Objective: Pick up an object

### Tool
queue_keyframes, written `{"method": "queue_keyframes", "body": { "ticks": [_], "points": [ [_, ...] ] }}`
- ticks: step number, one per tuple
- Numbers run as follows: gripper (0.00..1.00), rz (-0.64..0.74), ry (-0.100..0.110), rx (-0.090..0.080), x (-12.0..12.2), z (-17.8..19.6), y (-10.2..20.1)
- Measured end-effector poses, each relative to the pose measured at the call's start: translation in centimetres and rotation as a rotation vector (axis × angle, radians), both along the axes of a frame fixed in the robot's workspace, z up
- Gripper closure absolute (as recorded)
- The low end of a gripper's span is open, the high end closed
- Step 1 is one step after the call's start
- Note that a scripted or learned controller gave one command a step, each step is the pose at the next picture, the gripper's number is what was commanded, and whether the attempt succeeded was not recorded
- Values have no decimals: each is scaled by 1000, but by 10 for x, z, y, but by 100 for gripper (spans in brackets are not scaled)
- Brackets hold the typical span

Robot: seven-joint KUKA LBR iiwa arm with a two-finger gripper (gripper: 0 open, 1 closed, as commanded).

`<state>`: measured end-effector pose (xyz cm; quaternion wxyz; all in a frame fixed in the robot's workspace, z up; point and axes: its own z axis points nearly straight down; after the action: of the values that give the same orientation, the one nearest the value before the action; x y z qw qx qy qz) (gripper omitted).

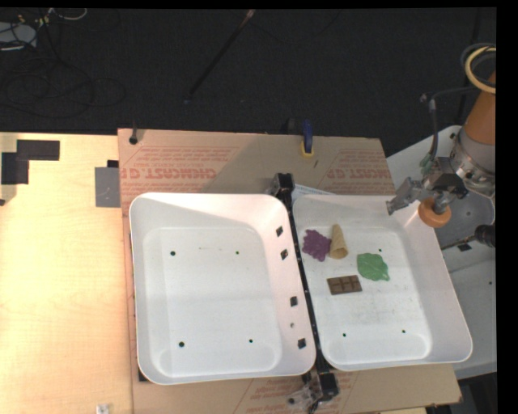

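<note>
Camera view — purple piece (pixel 316 243) touching cone (pixel 337 241)

Two white bins side by side on brown cardboard (pixel 243 166), which lies on the desk (pixel 57 275). Left bin (pixel 146 291) and right bin (pixel 429 323) touch along the middle, black clips (pixel 285 255) down that seam. Cardboard has red print, reads mirrored. Blue clamp (pixel 307 139) at cardboard's far edge. Black and grey blocks (pixel 32 158) on the desk, far left. Beyond the desk, dark floor with cables (pixel 48 24) far left and a thin rod (pixel 222 52) lying diagonally.
</note>
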<state>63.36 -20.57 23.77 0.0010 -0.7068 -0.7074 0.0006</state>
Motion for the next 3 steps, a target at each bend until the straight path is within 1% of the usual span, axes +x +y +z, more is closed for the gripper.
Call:
{"method": "queue_keyframes", "body": {
  "ticks": [1, 2, 3],
  "points": [
    [0, -1, -11, -3, -34, 105, 7],
    [0, -2, -9, -4, -88, 185, -9],
    [0, 0, -14, -6, -93, 308, -9]
  ]
}}
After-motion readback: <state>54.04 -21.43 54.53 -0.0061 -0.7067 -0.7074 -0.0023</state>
